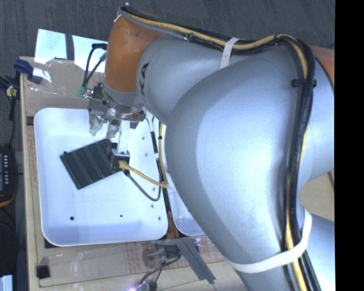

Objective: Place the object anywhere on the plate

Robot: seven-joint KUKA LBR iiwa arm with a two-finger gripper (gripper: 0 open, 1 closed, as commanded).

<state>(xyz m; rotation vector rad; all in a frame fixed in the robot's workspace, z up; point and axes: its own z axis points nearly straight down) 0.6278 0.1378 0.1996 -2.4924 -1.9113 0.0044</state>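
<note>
Two shallow white bins sit side by side on the worktop, the left bin [68,221] bearing one dark ribbed plate [88,163]. One grey arm [239,142] spans the right bin, its claw [105,128] just above the plate's upper edge; claw state cannot be determined.

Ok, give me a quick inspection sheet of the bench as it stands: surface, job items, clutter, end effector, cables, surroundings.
Surface: shallow white left bin; a strip of the second white bin shows beside the arm.
Job's things: dark grey ribbed rectangular slab lying flat in the left bin; whether it is the plate or the object, cannot tell.
Clutter: nothing seen.
End effector: hangs over the slab's upper right corner; contact cannot be judged.
Cables: yellow cable looping from the wrist over the bin; black cable along the arm.
Surroundings: wooden bench edge, dark carpet.
</note>
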